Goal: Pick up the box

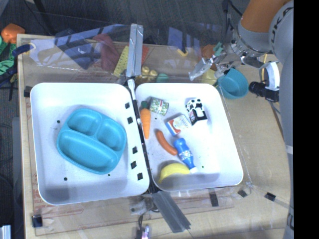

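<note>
Two white bins sit side by side on the table. Within the right bin (227, 133), a small red-and-white box (177, 124) lies mid-bin, its long axis slanting toward the far right corner, label unreadable. Beyond the far rim hovers the claw (202, 69), open, empty.

You look down from one fixed camera above the bench (259, 133), tilted at a slant, far enough back to take in both white bins side by side, left bin (45, 133), right bin (219, 133), arm (269, 14) entering from the right.
</note>
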Tool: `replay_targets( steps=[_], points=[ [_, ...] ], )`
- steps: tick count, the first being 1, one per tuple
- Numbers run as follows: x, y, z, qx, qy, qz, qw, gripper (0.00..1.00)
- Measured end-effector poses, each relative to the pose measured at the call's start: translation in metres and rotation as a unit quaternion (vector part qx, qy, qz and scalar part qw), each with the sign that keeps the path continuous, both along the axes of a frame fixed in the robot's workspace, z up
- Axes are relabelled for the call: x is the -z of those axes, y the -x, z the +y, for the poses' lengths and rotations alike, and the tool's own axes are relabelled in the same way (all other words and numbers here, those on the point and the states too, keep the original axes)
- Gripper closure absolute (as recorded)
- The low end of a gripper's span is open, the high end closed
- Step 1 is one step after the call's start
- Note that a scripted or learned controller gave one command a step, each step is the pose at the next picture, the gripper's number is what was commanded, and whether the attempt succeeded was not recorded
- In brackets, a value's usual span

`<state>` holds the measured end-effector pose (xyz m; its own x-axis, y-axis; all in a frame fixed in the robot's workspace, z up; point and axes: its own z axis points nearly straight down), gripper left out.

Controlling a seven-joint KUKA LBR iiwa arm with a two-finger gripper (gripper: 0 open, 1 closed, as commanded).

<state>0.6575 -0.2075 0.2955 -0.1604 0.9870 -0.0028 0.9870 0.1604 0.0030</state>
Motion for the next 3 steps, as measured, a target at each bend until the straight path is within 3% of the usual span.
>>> replay_targets(
  steps=[1, 2, 3],
  points=[
    [0.161, 0.006, 0.083, -0.071, -0.0007, 0.003, 0.9975, 0.00],
    [0.099, 0.000, 0.022, 0.117, -0.0011, 0.002, 0.9931, 0.00],
    [0.198, 0.057, 0.047, -0.021, -0.0003, -0.003, 0.9998, 0.00]
  ],
)
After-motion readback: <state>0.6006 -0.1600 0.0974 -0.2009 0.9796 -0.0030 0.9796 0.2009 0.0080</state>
